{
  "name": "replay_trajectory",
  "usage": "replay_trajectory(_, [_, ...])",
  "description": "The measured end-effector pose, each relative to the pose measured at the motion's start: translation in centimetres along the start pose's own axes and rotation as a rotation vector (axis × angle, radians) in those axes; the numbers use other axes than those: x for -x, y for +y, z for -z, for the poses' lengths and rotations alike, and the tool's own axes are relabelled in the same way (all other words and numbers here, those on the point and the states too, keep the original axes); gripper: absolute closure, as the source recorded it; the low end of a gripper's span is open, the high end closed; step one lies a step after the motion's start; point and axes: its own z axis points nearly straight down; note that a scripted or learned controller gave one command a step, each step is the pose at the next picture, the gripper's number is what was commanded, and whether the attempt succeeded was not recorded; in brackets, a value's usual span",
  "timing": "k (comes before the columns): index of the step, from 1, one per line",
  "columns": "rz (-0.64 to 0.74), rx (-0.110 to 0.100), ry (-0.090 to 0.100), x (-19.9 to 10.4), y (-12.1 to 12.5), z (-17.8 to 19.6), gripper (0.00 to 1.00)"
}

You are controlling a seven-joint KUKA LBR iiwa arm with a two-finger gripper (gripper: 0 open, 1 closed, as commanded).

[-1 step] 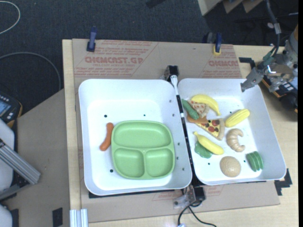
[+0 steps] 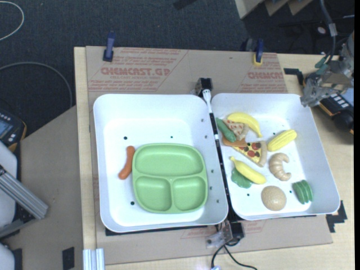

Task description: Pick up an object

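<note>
The right bin holds toy food. There is a yellow banana, a green pod, a pizza slice, a corn cob, a croissant, a second banana lying over a green piece, a tan round roll and a green pepper. In the left bin an orange sausage lies beside a green divided plate. My gripper hangs as a grey shape past the right bin's far right corner, above the bench and away from every item.
Two blue clamps pin the brown board at the back. A black hinge piece sits between the bins. Dark boxes and cables crowd the right side near the gripper.
</note>
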Motion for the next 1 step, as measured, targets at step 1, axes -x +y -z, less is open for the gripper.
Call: replay_trajectory(1, [-0.004, -0.010, 0.005, 2.57, -7.80, -20.83, 1.00])
